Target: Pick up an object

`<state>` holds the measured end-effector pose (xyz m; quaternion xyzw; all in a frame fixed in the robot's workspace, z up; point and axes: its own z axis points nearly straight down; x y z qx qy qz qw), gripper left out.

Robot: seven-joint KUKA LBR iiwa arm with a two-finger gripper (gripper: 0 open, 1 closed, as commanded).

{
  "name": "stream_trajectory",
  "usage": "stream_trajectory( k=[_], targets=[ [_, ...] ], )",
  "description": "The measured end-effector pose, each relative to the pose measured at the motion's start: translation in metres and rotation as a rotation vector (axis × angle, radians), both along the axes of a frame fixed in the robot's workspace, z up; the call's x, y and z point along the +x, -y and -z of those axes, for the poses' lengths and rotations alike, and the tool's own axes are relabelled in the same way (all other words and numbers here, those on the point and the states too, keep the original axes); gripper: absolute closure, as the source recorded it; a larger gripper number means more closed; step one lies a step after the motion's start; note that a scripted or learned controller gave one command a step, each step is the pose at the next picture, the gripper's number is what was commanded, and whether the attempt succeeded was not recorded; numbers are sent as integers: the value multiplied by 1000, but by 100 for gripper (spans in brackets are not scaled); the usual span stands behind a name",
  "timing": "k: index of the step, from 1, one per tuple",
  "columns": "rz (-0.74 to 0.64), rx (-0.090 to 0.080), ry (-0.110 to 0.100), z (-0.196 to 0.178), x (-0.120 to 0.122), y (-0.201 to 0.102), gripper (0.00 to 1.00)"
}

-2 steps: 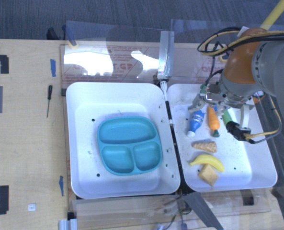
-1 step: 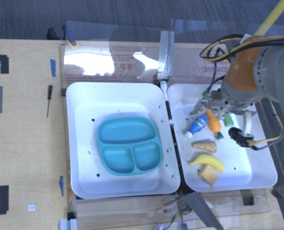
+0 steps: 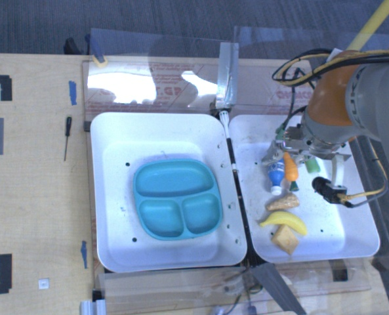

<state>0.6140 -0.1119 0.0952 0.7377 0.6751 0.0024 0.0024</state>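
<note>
In the right bin (image 3: 358, 241), an orange carrot-like piece (image 3: 290, 168) lies next to a blue and white tube (image 3: 277, 176) and a small green item (image 3: 312, 165). Nearer the front are a yellow banana (image 3: 286, 222) and two tan bread-like pieces (image 3: 283, 203) (image 3: 286, 241). My gripper (image 3: 290, 148) hangs low over the back of this bin, directly above the carrot's upper end. The grey arm with its orange band (image 3: 328, 104) covers the gripper from above.
The left bin (image 3: 109, 143) holds a light blue divided plate (image 3: 176, 197). A black part on a cable (image 3: 327, 188) sits right of the objects. A clear panel stands behind both bins, with a metal post (image 3: 227, 77) between them.
</note>
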Motion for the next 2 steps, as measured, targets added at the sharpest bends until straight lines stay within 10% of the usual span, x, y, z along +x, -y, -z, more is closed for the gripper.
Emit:
stream_trajectory(
  k=[2],
  targets=[
    [97,1,-7,-110,54,-103,100]
  ],
)
